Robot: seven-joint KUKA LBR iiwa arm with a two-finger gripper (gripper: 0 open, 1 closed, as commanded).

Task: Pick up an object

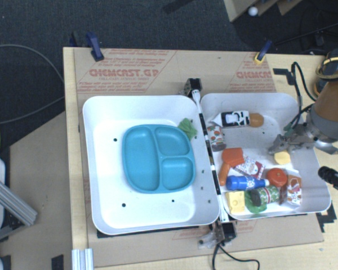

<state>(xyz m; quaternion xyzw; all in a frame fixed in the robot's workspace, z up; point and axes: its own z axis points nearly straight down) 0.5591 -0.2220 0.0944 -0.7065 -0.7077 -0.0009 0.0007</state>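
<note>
Jaws beside yellow block (281, 158)

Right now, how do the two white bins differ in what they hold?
The left bin holds one big blue divided plate and a small green piece at its right edge; the right bin holds many small items crowded toward its left and near side. The gripper is over the right bin, not the left. Both are shallow, white, rounded trays side by side.

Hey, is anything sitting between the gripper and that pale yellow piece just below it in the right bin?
Nothing visible does. The gripper hangs just above the pale yellow piece, with bare bin floor between them.
</note>
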